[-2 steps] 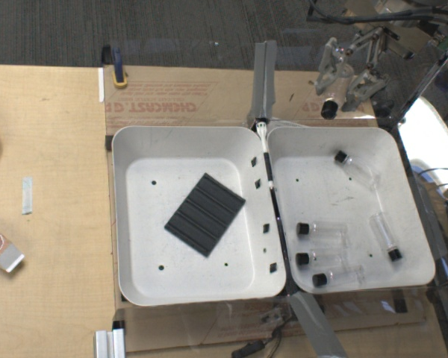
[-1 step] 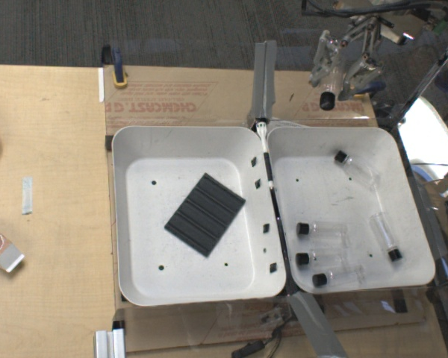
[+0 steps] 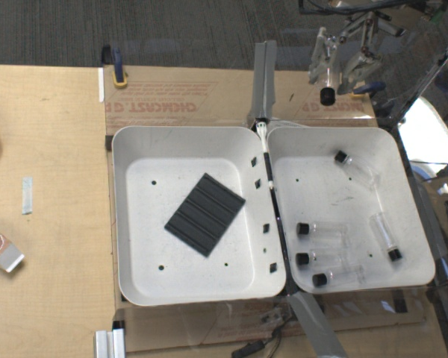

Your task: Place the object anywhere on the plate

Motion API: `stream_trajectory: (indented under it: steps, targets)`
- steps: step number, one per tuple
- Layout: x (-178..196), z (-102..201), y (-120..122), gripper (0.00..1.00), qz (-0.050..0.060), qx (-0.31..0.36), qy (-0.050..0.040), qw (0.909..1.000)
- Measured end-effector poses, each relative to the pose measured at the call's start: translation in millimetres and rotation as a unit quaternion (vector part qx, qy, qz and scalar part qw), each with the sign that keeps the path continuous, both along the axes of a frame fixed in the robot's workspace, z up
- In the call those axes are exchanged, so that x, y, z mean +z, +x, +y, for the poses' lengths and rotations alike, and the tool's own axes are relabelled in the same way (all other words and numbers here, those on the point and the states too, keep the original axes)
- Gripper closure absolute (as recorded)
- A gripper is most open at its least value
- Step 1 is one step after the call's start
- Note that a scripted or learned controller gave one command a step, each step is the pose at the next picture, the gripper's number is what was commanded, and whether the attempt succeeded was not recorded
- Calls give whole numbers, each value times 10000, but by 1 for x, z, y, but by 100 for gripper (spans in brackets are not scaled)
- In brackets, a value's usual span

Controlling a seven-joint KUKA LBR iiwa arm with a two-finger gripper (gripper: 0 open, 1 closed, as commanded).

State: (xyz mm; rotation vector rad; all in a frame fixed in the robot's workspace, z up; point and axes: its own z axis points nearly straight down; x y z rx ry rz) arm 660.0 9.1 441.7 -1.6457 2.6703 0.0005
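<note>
While end effector [image 3: 342, 64] hovers top-right, grip unreadable | clear vials [image 3: 330, 238] barely visible

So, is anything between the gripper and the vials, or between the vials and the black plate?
Only the adjoining bin walls separate the vials from the plate, whose top is bare. The gripper hangs beyond the right bin's far edge, nothing visible between it and the vials.
</note>
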Motion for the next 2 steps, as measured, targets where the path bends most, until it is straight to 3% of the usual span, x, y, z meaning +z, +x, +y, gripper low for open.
stream_trajectory:
  steps: [1, 2]
  targets:
    - [0, -29, -27, 100, 10, 396, -3, 9992]
    - [0, -36, -13, 100, 1, 724, -3, 9974]
